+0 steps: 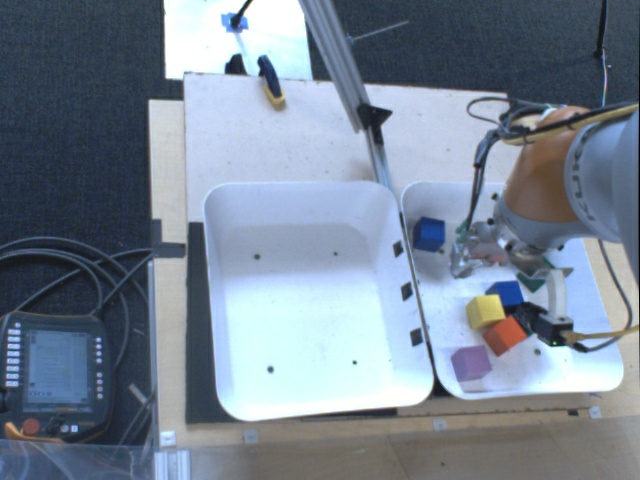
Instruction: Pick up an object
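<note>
Blocks lie scattered in the right bin (590, 373): a blue cube (429, 233) near its upper left corner, and a cluster lower down made of a yellow cube (485, 311), a second blue block (507, 293) touching it from above right, an orange block (505, 335) just below right of the yellow one, and a pale purple block (471, 363) nearest the front wall. The gripper (464, 260) hangs over the middle of this bin, between the lone blue cube and the cluster, pointing down; whether it is spread or closed cannot be told from this slant, and nothing is seen caught in it. Behind it the arm's grey body with its orange band (540, 183) covers the bin's upper right part, with cables looping over it. The left bin (225, 298) sits touching the right one along their shared edge. Both rest on a pale bench (300, 128). A control pendant (55, 373) with its black cable lies on the dark floor at the far left.
</note>
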`<state>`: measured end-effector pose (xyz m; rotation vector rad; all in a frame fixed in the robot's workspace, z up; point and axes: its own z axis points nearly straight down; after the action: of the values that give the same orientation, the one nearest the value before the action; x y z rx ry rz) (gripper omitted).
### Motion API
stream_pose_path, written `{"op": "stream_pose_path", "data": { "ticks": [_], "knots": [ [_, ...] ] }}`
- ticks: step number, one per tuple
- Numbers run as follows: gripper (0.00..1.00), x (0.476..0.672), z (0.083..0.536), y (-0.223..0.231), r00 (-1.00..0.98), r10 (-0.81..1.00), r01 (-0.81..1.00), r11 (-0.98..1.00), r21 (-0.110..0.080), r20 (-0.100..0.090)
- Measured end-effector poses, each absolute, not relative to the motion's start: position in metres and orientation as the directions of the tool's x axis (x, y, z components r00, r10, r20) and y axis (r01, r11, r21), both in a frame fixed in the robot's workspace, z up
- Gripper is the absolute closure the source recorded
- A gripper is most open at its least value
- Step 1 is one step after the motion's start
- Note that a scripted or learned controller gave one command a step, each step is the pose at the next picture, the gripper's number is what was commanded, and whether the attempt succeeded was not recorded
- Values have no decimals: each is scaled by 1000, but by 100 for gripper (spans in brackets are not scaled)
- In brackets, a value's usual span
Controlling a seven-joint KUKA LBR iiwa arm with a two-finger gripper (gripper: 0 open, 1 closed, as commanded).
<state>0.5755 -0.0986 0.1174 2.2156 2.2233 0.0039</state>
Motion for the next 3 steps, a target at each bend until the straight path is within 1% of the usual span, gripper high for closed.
{"op": "stream_pose_path", "data": {
  "ticks": [1,2,3],
  "knots": [
    [100,573,162,-96,-4,1000,1000,4,5,-1],
    [100,576,226,-93,-5,1000,1000,5,9,-1],
    [100,578,272,-94,-5,1000,1000,5,7,-1]
  ]
}}
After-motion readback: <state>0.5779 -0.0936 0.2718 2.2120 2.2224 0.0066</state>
